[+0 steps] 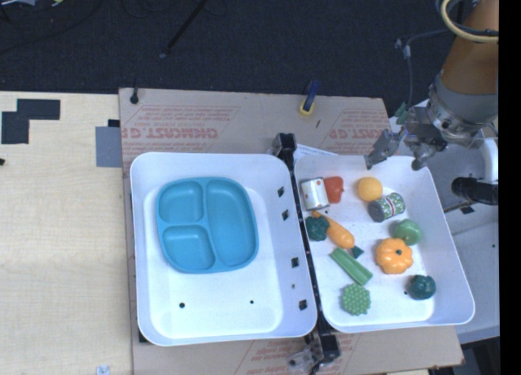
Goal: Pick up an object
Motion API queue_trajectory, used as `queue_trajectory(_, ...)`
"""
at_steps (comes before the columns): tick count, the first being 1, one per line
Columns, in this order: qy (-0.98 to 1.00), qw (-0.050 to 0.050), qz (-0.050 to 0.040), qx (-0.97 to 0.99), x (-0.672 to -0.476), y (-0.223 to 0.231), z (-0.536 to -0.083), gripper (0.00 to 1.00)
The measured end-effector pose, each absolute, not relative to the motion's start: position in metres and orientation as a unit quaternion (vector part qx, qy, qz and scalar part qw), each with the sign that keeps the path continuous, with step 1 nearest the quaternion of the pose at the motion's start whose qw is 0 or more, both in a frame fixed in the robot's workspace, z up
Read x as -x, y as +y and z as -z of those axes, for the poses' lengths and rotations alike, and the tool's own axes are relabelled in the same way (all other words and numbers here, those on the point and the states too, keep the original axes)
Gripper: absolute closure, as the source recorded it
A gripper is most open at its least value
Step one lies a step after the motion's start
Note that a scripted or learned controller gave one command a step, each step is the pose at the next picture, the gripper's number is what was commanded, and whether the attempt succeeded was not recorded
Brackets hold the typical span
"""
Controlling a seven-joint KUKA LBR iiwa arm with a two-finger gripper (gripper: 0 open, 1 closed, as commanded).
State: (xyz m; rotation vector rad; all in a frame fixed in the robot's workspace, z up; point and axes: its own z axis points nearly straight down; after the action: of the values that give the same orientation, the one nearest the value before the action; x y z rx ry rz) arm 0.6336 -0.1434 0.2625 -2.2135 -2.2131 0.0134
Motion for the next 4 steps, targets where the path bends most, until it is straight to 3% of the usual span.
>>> queue_trajectory(1,-0.708,0.000,-0.0004,0.707,-0.636,-0.143,-0.270,0.00)
queue_trajectory(4,-0.707,0.006,-0.0053,0.707,-0.642,-0.139,-0.108,0.00)
